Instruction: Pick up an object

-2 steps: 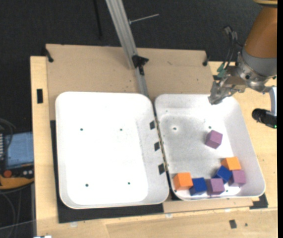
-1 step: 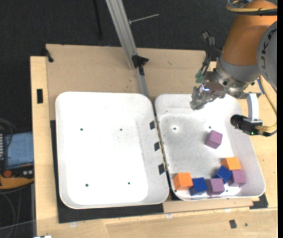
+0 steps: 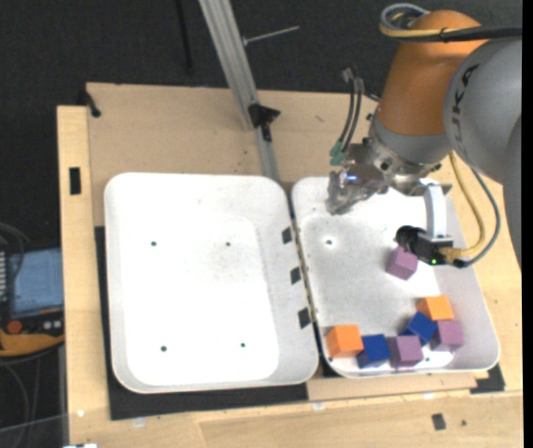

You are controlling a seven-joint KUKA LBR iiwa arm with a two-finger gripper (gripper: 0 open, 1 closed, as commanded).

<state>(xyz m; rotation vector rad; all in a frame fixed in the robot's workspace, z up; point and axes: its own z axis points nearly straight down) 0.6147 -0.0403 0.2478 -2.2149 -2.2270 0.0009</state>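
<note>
surface (image 3: 173, 138) carried two white bins | left bin (image 3: 196, 278) beside right bin (image 3: 359, 250) | arm (image 3: 434, 73) reached over right bin's far-left corner | fingers' (image 3: 343, 197) state: cannot tell | purple block (image 3: 401, 264) lay mid-bin; orange (image 3: 344, 340), blue (image 3: 374, 350), purple (image 3: 407, 350) blocks along near edge

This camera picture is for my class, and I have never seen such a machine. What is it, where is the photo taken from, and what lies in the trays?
One camera looks down at a slant on a bench. The grey and orange shape is a robot arm; its gripper hangs over the right bin. That bin holds small blocks: a purple one apart, and orange, blue and purple ones clustered at the near edge. The left bin sits beside it. I see nothing between the fingers.
</note>
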